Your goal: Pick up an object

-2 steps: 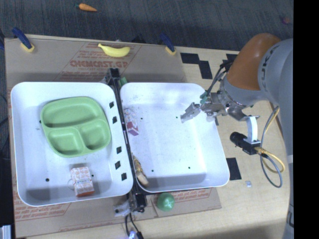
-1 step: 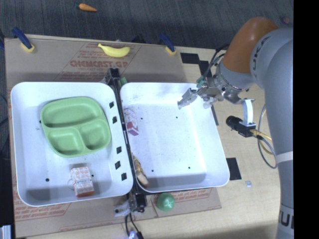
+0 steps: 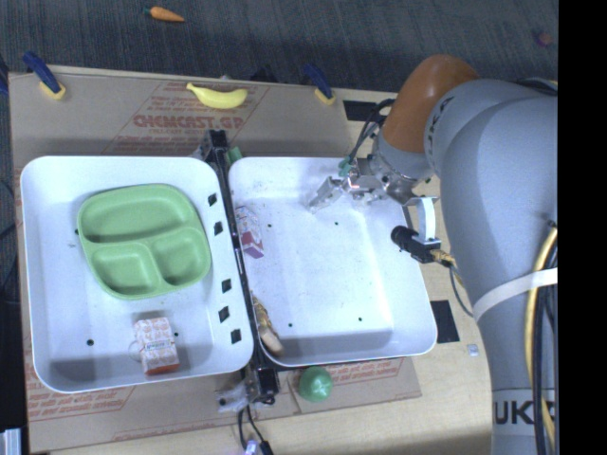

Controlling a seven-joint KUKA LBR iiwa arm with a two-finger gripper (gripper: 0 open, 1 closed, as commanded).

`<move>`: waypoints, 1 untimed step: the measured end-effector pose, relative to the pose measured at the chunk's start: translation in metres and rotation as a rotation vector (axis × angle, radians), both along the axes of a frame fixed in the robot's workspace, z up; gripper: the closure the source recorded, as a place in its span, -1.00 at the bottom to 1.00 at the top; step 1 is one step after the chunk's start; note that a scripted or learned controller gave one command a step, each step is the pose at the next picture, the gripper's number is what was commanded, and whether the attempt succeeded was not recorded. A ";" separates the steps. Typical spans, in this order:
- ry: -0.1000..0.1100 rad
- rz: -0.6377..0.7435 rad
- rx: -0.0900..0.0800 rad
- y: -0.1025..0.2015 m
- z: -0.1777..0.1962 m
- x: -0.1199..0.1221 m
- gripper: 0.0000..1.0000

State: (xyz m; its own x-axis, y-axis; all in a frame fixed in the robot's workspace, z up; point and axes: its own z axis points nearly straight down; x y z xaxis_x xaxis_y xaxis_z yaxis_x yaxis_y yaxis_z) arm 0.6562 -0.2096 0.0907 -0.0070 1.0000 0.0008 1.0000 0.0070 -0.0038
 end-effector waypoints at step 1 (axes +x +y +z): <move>-0.002 -0.001 -0.001 0.037 0.051 -0.088 -1.00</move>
